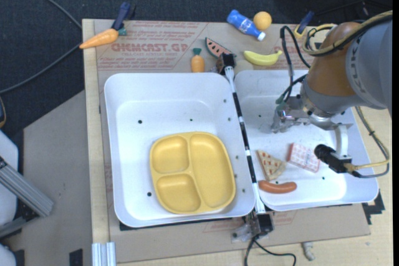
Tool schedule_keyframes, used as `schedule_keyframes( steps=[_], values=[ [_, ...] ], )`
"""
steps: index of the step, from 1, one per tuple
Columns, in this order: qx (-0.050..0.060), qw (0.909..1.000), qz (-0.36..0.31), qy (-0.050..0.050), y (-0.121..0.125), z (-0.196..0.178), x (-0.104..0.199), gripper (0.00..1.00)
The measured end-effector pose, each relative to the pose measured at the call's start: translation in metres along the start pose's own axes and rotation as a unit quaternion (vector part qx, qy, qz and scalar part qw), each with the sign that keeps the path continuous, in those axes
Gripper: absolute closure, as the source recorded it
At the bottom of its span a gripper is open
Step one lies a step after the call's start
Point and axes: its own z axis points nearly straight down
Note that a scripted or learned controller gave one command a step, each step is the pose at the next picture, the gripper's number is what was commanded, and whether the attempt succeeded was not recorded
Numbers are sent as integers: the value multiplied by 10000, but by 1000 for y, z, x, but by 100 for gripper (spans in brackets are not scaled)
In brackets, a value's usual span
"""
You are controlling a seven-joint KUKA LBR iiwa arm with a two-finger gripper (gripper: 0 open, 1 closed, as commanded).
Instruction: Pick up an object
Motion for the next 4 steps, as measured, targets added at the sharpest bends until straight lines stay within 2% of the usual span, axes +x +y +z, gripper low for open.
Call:
schedule_keyframes(
  steps=[1, 2, 3, 4],
  values=[
    [1, 10000, 0, 0, 0, 0, 0, 0],
    [-8, 10000, -2, -12, 24, 12, -47, 0],
    [-13, 10000, -8, -11, 81, -47, -100, 0],
    [-6, 10000, -15, 4, 25, -139, 1, 0]
  ],
)
